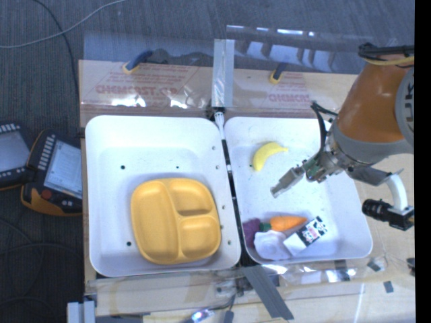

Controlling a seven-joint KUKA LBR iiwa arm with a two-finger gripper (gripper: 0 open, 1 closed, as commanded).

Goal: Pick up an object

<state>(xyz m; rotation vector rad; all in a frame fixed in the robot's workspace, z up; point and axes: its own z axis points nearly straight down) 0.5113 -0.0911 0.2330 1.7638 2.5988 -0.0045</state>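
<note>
in the left bin [108, 147] lies a yellow divided tray [176, 219], low and toward the front, and nothing else there comes into my choice. right of the rim between the two bins, in the right bin [350, 200], the yellow banana [268, 155] lies toward the back. its long axis runs at a slant, from the lower left end up to the right end, with the curve bowing upward.

my gripper [284, 184] is just to the right of the banana and a little nearer the front, close beside it but not touching. it has nothing between its fingers; how wide they stand i cannot tell, because the tip looks as one grey shape from this height. i judge the banana is the nearest thing to take: a short move to the back and left brings me over it, and i should turn the wrist so the fingers close across its thin side.

at the front of the right bin are a purple piece [250, 229], an orange carrot [288, 223] and a small black and white box [311, 232], close together; they are further from me.
</note>
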